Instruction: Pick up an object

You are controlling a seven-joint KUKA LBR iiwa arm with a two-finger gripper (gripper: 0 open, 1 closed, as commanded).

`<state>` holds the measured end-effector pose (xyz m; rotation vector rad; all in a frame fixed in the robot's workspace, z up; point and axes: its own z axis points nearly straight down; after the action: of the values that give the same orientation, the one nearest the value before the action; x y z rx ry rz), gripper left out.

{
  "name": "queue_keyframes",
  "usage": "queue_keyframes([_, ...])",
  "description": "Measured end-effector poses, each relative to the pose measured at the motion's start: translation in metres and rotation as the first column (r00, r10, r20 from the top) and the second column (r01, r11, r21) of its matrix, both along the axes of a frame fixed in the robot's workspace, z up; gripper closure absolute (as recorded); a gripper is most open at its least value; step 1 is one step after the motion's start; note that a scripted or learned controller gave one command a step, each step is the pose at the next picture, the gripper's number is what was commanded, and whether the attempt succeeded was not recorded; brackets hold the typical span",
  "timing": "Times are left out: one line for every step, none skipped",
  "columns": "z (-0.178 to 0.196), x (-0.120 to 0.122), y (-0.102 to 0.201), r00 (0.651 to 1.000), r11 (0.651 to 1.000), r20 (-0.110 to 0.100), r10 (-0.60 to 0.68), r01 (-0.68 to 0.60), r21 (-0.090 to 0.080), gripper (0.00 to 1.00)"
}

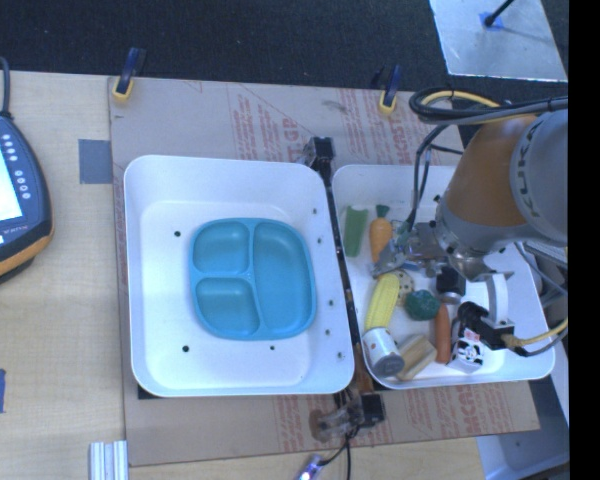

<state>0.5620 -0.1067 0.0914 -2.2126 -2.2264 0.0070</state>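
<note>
Two shallow white bins are seen side by side on the wooden surface (pixel 60 328). In the left bin (pixel 150 268) a light blue divided plate (pixel 252 278) is laid flat, with three compartments.

The right bin (pixel 525 368) is crowded with small objects. A yellow corn cob (pixel 382 301) is laid with its long axis running nearly along the bin's left wall, its upper end tipped slightly to the right. Above it an orange carrot (pixel 380 236) is set with its green top pointing away from the camera, and just to its left a dark green vegetable (pixel 355 230) is laid roughly parallel to it. A small silver can (pixel 381 351) is seen near the bin's near left corner, beside a tan block (pixel 415 356) lying at a slant. A slim red-orange piece (pixel 442 333) is laid with its long axis running near to far, and a dark green rounded object (pixel 421 304) is placed just above and left of it. A small white item with dark markings (pixel 467 351) is seen near the bin's front edge.

The arm (pixel 500 183) is reached in from the right, and its jaws (pixel 410 253) are lowered over the middle of the right bin, close to the carrot and the corn cob. Whether the jaws are open or closed cannot be told, and nothing is seen between them.
</note>
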Motion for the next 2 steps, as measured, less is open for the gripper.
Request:
queue_keyframes([0.0, -0.01, 0.012, 1.0, 1.0, -0.001, 0.0, 0.0, 0.001, 0.0])
queue_keyframes([0.013, -0.008, 0.011, 1.0, 1.0, 0.003, 0.005, -0.005, -0.002, 1.0])
